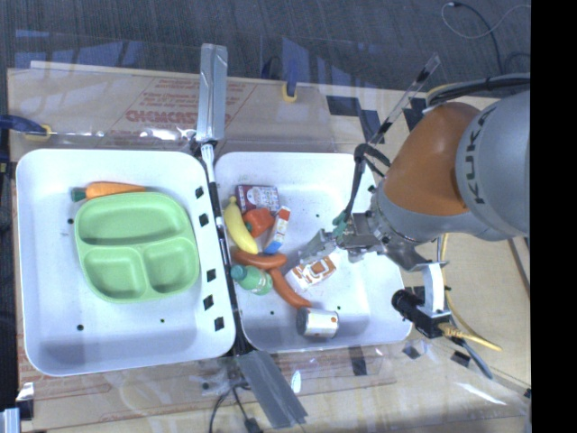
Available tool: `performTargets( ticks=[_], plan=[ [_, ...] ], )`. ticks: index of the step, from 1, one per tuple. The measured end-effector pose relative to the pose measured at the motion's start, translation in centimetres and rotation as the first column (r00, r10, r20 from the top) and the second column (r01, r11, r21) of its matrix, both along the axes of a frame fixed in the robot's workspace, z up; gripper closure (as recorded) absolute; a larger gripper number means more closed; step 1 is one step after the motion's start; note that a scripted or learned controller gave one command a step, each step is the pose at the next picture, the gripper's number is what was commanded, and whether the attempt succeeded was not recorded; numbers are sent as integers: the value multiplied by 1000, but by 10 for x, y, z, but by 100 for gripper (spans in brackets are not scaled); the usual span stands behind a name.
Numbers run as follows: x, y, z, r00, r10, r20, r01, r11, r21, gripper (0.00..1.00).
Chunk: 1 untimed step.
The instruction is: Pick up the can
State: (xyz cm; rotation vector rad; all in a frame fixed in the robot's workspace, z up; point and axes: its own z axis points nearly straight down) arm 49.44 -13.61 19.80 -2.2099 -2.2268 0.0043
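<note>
Hovering over right bin, gripper sits low above orange-and-white carton near bin's middle. Jaws' state: cannot tell, outline blurred against clutter. Can lies on its side near front edge of right bin, close to front wall, apart from gripper. Direction from jaws: toward front edge, roughly straight down the view. Can's long axis runs about parallel to front edge; which end is top not clear. Judgement: next move needs shift frontward, jaws closing across can's body.
</note>
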Motion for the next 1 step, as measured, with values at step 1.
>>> performTargets(
  ticks=[1],
  plan=[
    [-17,-53,127,964,267,6,-267,964,-3,0]
  ],
)
